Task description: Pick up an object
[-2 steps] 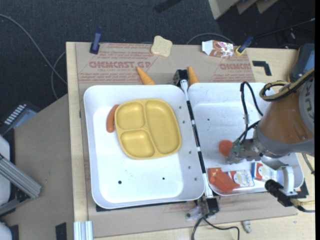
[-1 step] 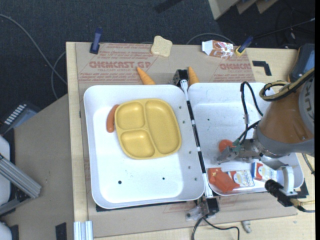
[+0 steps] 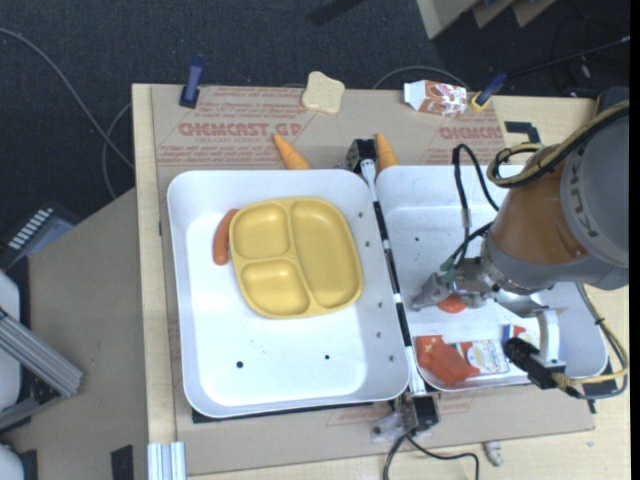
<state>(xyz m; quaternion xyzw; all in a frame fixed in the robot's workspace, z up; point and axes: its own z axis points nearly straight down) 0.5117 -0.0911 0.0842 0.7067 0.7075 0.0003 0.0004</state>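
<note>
My gripper (image 3: 443,294) is low in the right bin (image 3: 420,203), near its left wall, with the grey arm and its orange band (image 3: 530,223) reaching in from the right. A small red object (image 3: 453,305) lies right at the gripper's tip, partly hidden by it; whether it is held cannot be told. A red and white packet (image 3: 462,359) lies at the front of the same bin. In the left bin (image 3: 290,368) a yellow divided plate (image 3: 296,256) sits with an orange-red sausage (image 3: 220,238) along its left side.
Behind the bins, on the brown board, lie two orange carrots (image 3: 290,153) (image 3: 386,151), a bread slice (image 3: 322,92), a small carton (image 3: 437,96) and a blue clip (image 3: 191,81). A black cable (image 3: 463,198) loops over the right bin.
</note>
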